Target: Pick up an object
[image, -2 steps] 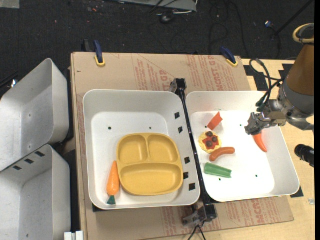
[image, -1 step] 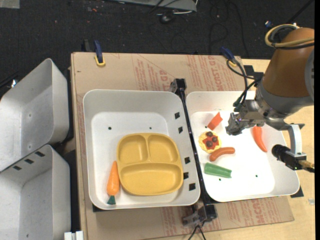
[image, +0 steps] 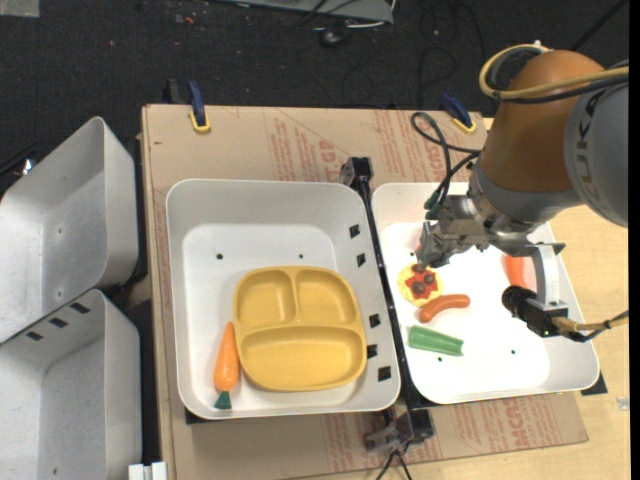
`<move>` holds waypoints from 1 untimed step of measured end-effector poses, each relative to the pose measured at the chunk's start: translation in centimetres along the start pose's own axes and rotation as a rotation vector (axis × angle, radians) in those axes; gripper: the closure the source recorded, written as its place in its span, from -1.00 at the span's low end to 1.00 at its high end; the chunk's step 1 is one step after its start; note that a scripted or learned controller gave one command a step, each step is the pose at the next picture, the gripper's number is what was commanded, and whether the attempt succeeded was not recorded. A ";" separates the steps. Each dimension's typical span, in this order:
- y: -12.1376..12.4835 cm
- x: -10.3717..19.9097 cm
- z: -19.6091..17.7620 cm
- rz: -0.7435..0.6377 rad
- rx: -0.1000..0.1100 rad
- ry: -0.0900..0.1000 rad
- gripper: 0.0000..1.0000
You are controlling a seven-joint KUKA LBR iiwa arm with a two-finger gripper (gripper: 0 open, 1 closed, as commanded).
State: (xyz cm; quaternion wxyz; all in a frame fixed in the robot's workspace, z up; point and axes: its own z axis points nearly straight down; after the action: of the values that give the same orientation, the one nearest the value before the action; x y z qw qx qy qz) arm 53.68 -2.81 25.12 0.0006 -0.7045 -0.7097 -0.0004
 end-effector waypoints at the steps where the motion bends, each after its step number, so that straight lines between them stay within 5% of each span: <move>1: 2.0 6.0 0.7 -0.001 -0.001 0.000 1.00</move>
State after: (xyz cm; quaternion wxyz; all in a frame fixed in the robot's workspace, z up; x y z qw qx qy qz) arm 55.65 3.23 24.43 0.0002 -0.7041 -0.7101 -0.0009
